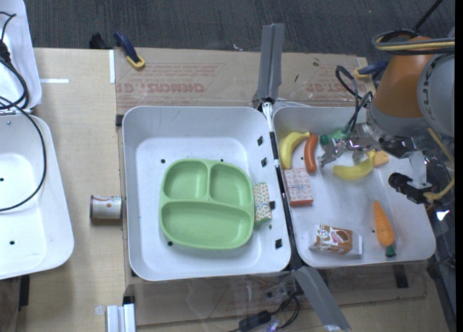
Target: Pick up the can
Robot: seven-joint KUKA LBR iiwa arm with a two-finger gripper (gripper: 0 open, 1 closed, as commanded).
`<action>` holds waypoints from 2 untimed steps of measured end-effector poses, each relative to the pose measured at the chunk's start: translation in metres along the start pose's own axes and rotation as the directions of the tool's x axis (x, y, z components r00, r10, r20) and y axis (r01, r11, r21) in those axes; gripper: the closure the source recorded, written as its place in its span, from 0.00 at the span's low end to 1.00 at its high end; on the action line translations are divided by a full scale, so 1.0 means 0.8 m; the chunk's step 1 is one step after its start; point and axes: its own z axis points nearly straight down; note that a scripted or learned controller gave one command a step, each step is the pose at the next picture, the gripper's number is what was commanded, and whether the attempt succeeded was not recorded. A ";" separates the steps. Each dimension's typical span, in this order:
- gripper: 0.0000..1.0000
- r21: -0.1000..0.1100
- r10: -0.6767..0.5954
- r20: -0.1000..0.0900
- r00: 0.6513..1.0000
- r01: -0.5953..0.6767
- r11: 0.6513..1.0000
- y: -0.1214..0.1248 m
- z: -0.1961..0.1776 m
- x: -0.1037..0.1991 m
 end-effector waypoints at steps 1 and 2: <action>0.00 0.022 0.061 -0.019 0.998 -0.060 0.998 0.038 0.004 -0.057; 0.00 0.020 0.121 -0.022 0.992 -0.120 0.993 0.039 0.004 -0.057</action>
